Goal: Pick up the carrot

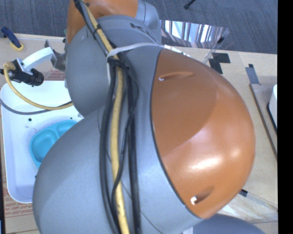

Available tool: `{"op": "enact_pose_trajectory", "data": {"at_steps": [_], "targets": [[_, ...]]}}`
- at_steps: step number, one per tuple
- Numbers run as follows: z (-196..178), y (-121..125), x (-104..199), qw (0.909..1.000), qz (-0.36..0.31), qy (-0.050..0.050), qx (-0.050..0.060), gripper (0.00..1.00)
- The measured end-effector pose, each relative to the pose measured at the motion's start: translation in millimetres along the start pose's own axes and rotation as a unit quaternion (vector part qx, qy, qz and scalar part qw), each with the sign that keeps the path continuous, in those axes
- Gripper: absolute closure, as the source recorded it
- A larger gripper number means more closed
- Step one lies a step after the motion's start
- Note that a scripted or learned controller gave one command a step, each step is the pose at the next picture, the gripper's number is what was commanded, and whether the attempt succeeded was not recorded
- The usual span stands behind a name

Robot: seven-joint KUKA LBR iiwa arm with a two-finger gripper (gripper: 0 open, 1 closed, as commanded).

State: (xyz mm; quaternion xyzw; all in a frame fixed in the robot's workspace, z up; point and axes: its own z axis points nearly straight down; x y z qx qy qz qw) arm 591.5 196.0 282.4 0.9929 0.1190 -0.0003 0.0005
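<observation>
Much of the worktop is hidden behind the grey and orange arm, so where the carrot lies cannot be told, nor whether anything is held. A pale blue object is seen in the white bin near the worktop's left edge, with a yellow cable looped above it. A miss is judged the main risk: the blue object could be closed on instead, or the cable could be snagged on the bin's rim
</observation>
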Motion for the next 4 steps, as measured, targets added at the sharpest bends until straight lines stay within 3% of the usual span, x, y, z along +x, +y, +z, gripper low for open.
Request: {"op": "enact_pose_trajectory", "data": {"at_steps": [1,2,3,4], "targets": [[-64,85,-33,0.9929,-0.119,0.000,0.001,0.00],[95,116,-85,0.9970,-0.077,-0.007,0.002,0.00],[92,162,-55,0.9829,-0.184,-0.002,0.002,0.00],[-49,192,-19,0.9879,-0.155,0.005,0.000,0.00]]}}
